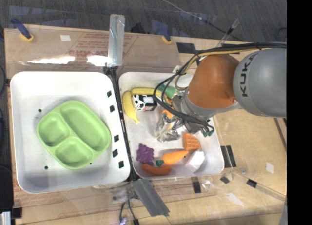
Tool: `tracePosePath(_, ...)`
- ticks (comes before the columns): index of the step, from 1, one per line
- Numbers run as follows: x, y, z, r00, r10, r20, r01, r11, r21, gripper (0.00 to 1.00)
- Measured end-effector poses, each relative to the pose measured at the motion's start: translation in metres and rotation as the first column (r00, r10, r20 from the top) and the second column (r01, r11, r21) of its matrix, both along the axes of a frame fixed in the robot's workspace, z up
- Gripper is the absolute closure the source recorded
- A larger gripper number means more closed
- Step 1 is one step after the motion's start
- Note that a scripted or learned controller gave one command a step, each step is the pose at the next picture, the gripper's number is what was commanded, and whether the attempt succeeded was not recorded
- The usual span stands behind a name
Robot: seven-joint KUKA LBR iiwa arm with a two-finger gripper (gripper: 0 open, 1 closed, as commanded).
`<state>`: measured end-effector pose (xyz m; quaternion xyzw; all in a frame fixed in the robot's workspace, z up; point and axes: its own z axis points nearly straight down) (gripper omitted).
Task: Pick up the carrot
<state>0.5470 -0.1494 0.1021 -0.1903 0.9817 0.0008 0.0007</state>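
Observation:
The carrot (174,157) is orange with a small green top and lies flat near the front wall of the right bin (214,146). Its green end points left, toward the purple grapes (145,153). My gripper (168,127) hangs low over the middle of the right bin, a short way behind the carrot and apart from it. The arm's orange band and grey wrist hide the back right part of the bin. Nothing of the carrot is covered.
A yellow banana (130,103) and a black-and-white toy (145,104) lie at the back of the right bin. A waffle piece (192,142), a white block (197,160) and a reddish sausage (156,169) crowd the carrot. The left bin (29,170) holds a green divided plate (73,133).

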Motion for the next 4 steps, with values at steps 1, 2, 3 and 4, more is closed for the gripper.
tracePosePath(1, -0.021, -0.018, 0.009, 0.994, -0.110, -0.003, 0.110, 0.994, -0.001, 1.00)
tracePosePath(2, -0.021, -0.014, 0.174, 0.998, 0.067, 0.014, -0.067, 0.998, -0.008, 1.00)
tracePosePath(3, -0.051, 0.044, 0.123, 0.957, -0.291, -0.003, 0.291, 0.957, -0.001, 1.00)
tracePosePath(4, -0.055, -0.012, 0.005, 0.993, -0.119, -0.004, 0.119, 0.993, -0.001, 1.00)
